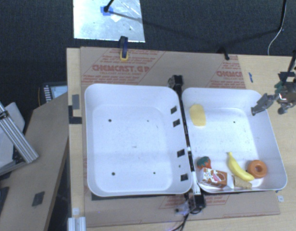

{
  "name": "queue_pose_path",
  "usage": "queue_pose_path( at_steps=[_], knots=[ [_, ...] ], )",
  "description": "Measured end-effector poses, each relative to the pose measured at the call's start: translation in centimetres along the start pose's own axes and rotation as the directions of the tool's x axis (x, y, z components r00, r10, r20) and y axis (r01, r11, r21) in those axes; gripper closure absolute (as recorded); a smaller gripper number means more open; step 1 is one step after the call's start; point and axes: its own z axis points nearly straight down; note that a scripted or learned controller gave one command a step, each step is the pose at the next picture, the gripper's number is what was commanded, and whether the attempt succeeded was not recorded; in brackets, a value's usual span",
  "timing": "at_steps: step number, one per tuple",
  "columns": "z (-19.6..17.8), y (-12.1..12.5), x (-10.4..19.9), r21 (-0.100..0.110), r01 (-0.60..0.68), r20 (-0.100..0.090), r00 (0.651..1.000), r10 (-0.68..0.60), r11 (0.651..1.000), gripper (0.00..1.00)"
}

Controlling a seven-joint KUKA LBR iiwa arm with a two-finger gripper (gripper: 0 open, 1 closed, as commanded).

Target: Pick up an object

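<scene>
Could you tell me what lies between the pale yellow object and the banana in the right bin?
In the camera view, only bare white bin floor lies between the pale yellow object and the banana; nothing sits on that stretch.

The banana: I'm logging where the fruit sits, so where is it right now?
The banana lies in the right bin, near its front edge, between the small red-and-white packet and the orange ring.

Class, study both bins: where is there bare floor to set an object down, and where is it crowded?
Left bin: its whole floor is bare. Right bin: bare in the middle, between the yellow block and the gripper. Crowded along its near edge: packet, banana, orange ring.
</scene>
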Motion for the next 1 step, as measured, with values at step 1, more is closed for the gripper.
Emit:
queue_pose_path(
  at_steps=[1],
  knots=[
    [13.54, 4.97, 0.39, 0.007, 0.004, -0.003, 1.0, -0.004, 1.0, 0.0]
  ],
)
